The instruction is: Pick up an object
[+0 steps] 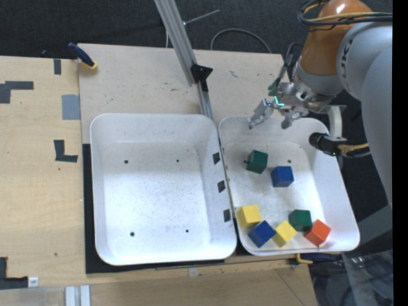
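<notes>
The right bin holds several small blocks. A dark green block and a blue block lie near its middle. Along its near edge sit a yellow block, a blue block, a second yellow block, a green block and an orange block. My gripper hangs over the bin's far edge, above and behind the dark green block. Its two fingers are spread apart with nothing between them.
The left bin lies beside the right one, with black clips along the shared wall. A slanted metal pole runs from the top down to the bins' far junction. A blue and yellow tool rests at the bench's far left.
</notes>
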Robot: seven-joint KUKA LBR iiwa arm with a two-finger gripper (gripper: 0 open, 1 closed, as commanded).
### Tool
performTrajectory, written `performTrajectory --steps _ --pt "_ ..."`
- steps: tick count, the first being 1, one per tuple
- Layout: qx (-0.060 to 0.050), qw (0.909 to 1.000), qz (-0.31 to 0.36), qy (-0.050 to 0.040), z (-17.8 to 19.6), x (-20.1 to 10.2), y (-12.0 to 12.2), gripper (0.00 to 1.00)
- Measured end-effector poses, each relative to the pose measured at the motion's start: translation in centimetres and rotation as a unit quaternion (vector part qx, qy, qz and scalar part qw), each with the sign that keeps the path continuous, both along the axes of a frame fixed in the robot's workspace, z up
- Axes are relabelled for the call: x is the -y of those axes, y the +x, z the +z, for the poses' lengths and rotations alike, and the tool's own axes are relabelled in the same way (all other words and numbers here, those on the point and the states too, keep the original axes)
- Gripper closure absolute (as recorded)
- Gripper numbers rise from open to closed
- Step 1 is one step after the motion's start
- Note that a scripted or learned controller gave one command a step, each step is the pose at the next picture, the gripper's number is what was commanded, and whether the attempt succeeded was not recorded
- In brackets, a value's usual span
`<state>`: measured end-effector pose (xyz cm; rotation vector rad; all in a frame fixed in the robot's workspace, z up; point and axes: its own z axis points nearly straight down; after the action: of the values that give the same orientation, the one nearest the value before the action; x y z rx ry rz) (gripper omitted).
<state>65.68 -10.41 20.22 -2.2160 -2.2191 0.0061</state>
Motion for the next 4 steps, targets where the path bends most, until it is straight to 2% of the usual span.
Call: performTrajectory --steps 1,3,4 --pt "0.002 1.0000 0.001 -0.0007 0.3 0.0 0.1 0.00" --pt "0.000 1.0000 0.000 -0.0009 -11.3 0.2 0.5 0.00" --pt "0.002 1.0000 0.001 -0.0011 -9.8 0.1 0.7 1.00"
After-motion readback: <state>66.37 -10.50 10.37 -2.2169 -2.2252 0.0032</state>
